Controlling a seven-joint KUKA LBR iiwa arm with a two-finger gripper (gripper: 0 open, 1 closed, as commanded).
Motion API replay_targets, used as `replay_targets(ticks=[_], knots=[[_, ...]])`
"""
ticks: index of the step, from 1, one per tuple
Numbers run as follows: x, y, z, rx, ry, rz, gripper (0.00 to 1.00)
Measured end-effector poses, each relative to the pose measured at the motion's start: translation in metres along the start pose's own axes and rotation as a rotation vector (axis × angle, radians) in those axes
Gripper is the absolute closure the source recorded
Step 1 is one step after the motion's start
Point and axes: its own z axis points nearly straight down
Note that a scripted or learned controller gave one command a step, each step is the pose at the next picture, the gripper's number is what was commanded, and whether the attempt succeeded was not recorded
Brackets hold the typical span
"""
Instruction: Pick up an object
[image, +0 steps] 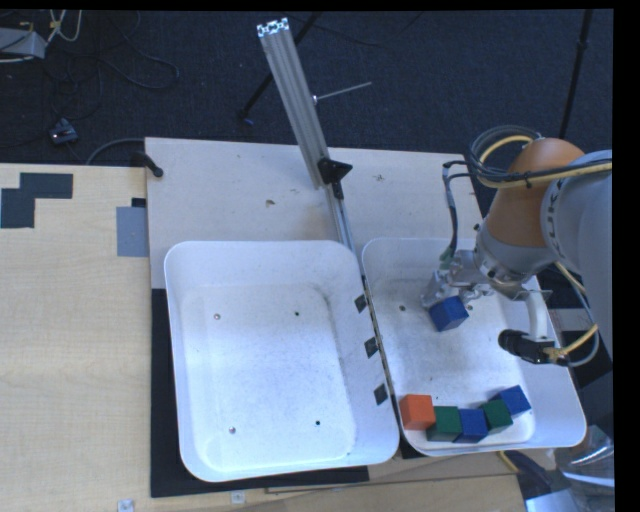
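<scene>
My gripper hangs over the middle of the right bin, reaching down from the grey arm with its orange band. A blue cube sits tilted between its fingertips, and the fingers are shut on it. The cube looks slightly raised off the bin floor, though the height is hard to judge. Along the bin's near edge lies a row of blocks: an orange cube, a green cube, a blue cube, a second green one and another blue one.
The left bin lies beside the right one, with black clips on the shared rim. A slanted aluminium post rises behind the bins. Cables trail from the wrist at the right.
</scene>
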Motion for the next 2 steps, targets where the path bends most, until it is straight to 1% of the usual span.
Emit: replay_targets(ticks=[1,2], knots=[[0.087,-0.039,-0.095,-0.007,0.003,-0.014,1.00],[0.178,-0.021,-0.121,-0.004,0.003,-0.016,1.00]])
